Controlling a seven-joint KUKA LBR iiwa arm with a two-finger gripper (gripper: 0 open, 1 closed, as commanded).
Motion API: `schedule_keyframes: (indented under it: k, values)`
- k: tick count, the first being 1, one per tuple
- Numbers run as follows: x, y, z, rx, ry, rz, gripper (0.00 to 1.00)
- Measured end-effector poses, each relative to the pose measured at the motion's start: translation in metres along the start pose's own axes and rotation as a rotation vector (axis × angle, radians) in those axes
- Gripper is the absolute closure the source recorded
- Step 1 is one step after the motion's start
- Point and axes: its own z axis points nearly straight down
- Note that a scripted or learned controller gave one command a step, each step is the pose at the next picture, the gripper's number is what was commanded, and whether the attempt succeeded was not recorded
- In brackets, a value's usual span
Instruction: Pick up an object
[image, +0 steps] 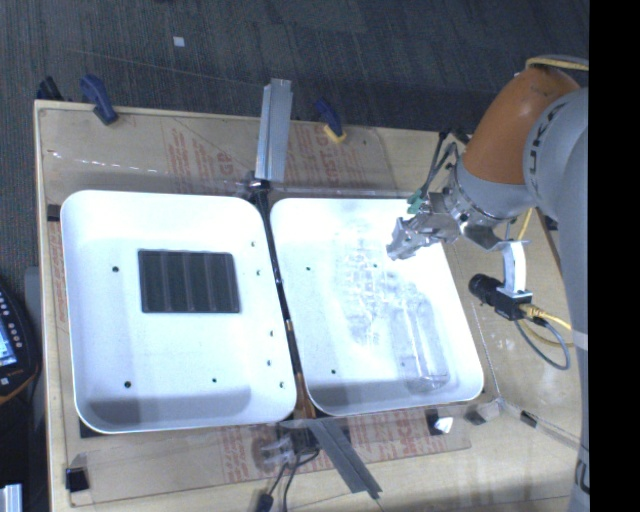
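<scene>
Bins first: I am looking down on the left bin (100, 300), which is carrying a dark ribbed rectangular panel (189, 281) on its floor, with the panel's long side running across the bin. Beside it, touching along the central divider, the right bin (310, 300) is holding what I am taking as the task's thing, a clear plastic bottle (420, 345). It is lying on its side in the bin's near right part, well below the gripper. Its long axis is running roughly from the bin's middle down toward the near right corner, and the rounder end is sitting closest to that corner. It is looking almost wholly transparent, and I am reading it mostly by faint grey outlines and glints against the white floor. More pale, glassy marks are showing further up the same bin, but I am not making out whether they belong to another clear item or are only reflections.

Over the right bin's far right corner the grey arm (520, 130) with its orange band is reaching in, partly cut off at the edge. The gripper (405, 240) is hanging just inside that corner's rim. I cannot tell how far apart it is standing or whether it is gripping anything, since the tip is blurring into the bright floor.
</scene>
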Motion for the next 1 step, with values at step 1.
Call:
schedule_keyframes:
  k: [1]
  values:
    - [0.0008,0.0006,-0.0098,0.0,0.0,-0.005,1.0]
